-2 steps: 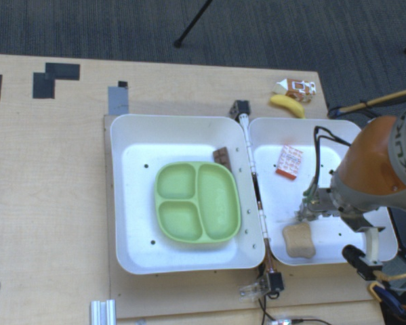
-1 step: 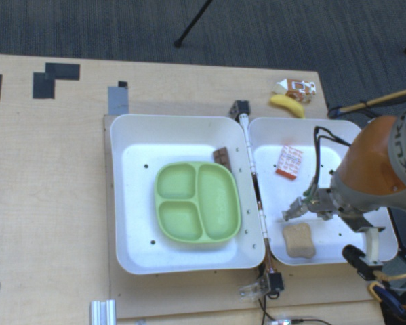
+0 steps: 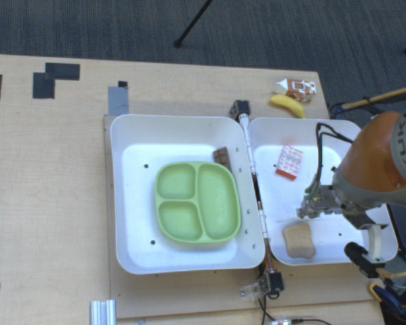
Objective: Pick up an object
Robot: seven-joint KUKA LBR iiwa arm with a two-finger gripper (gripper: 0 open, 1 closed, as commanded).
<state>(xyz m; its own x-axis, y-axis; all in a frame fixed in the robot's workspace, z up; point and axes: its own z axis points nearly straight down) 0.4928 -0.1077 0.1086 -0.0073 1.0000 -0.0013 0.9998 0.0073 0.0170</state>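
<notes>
My gripper (image 3: 310, 207) hangs over the right bin (image 3: 270, 139), low on the grey arm with the orange band (image 3: 372, 160). Just below and to the left of it, a tan block (image 3: 299, 240) lies near the bin's front wall, apart from the gripper. A red and white packet (image 3: 289, 162) rests further back in the same bin. In the left bin (image 3: 131, 181) a small brown piece (image 3: 221, 157) sits beside a green divided plate (image 3: 197, 202).
Behind the right bin, on the bench, lie a yellow banana (image 3: 287, 105) and a small wrapped item (image 3: 299, 87). A black clamp (image 3: 240, 108) sits at the back of the divider between the bins. Cables run along the right side.
</notes>
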